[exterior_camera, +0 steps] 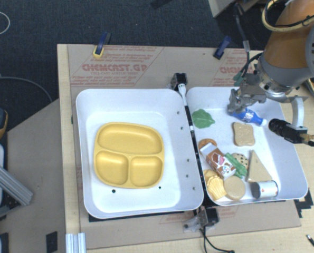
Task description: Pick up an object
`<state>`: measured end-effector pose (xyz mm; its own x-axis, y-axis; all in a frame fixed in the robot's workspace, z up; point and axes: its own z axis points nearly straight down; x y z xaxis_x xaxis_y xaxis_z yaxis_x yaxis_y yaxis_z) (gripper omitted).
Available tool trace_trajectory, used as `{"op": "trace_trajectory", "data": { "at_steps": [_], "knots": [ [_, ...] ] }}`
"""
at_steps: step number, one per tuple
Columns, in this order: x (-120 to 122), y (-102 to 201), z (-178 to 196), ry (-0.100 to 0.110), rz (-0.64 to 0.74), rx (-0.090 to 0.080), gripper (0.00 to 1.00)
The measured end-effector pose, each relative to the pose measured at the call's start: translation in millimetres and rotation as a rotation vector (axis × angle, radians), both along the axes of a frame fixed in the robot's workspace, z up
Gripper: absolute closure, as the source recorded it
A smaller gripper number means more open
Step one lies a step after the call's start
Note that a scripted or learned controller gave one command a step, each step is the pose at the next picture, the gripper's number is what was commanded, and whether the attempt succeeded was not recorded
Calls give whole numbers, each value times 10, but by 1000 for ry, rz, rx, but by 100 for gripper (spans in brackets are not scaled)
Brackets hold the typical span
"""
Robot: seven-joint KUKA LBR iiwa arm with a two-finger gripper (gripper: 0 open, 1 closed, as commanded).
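Note:
My gripper [238,107] hangs low over the far part of the right bin [288,157]. A small blue and white packet [251,118] lies just beside and below it, close to its tip; whether they touch is unclear. A tan toast slice [244,135] sits just in front of the packet. A green leaf-shaped piece [203,118] lies to the gripper's left. Nearer the front are a brown and red packet [218,158], a tan wedge [257,167], a round cookie [234,188] and a silver can [266,189].
The left bin [88,120] holds a yellow divided plate [129,154]. A black divider strip [189,128] runs between the two bins. Yellow ridged chips [213,185] and a green item with a cracker [238,162] crowd the right bin's front.

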<state>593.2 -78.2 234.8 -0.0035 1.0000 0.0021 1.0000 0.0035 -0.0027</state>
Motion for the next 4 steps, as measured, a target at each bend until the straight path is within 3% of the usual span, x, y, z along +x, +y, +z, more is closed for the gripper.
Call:
{"op": "trace_trajectory", "data": {
  "at_steps": [1, 2, 3, 4],
  "knots": [
    [-58, 23, -201, 2, -4, -1, 100],
    [-7, -41, -192, -4, -4, -3, 100],
    [-109, 32, -73, -3, -2, -1, 100],
    [46, -66, -44, -7, -3, -3, 100]
  ]
}}
